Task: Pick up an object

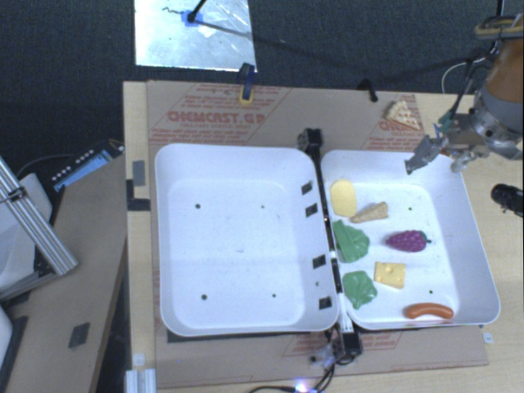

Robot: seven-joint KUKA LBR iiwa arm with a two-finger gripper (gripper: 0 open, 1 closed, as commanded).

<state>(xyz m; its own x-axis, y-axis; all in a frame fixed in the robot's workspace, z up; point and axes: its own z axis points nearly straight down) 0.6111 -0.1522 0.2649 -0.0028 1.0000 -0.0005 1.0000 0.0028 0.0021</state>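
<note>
Nearest to us, along the front edge of the right bin (479, 256), lies an orange-red sausage (428, 310), close to the front rim. Just behind it we see a green leafy piece (359, 287) by the divider side and a yellow cheese block (390, 274) beside it, the two near each other but apart. Further back sit a second green leafy piece (350, 241) against the left wall and a purple grape bunch (407, 240) toward the middle. Behind those we find a tan wedge (371, 212) and, just left of it, a pale yellow rounded piece (343, 196). All seven lie in the left and middle part of this bin; its right side and far right corner are bare white floor.

We see the left bin (237, 236) with nothing on its floor but small dark dots. Black clips (312, 210) run down the seam where the two bins meet.

Above the far rim of the right bin hangs the gripper (435, 155), reaching in from the right; we cannot tell whether its fingers are spread or closed, and we see nothing between them. It hovers well apart from every item in the bin.

Beyond the bins, on the brown board (213, 109), lies a pizza slice (402, 114) near the far right, and a yellow and blue clamp (246, 84) at the far edge.
</note>
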